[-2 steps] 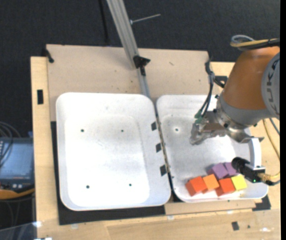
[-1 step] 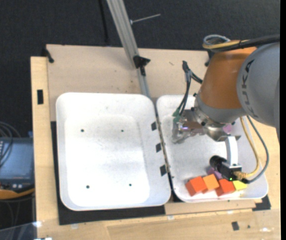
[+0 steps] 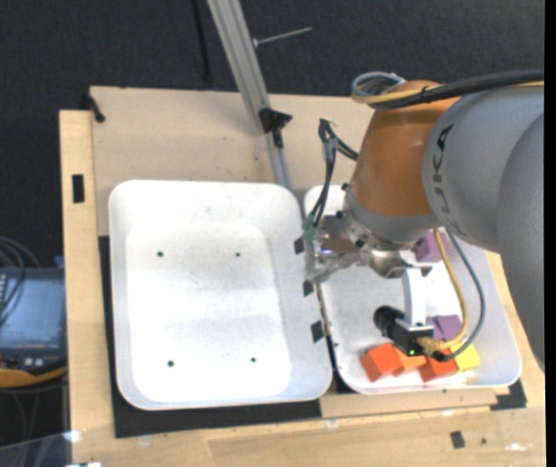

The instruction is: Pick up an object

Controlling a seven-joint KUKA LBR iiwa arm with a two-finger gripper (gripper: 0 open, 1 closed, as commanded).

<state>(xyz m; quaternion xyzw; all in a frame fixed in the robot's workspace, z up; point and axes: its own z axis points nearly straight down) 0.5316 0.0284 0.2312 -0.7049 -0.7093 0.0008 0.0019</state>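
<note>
My gripper (image 3: 383,259) hangs low over the right bin (image 3: 497,358), mostly hidden beneath the grey and orange wrist. Near the bin's front edge lie an orange block (image 3: 384,360), a smaller orange piece (image 3: 441,366) and a yellow block (image 3: 468,358). A purple block (image 3: 446,325) sits just behind them. Another purple piece (image 3: 427,250) peeks out beside the wrist. The orange block is a little in front of the gripper and apart from it. Nothing shows between the fingers.
The left bin (image 3: 122,261) sits beside the right one, their rims meeting mid-bench. A slanted aluminium pole (image 3: 243,56) rises behind the bins. A handheld control unit (image 3: 19,324) lies off the bench at the left.
</note>
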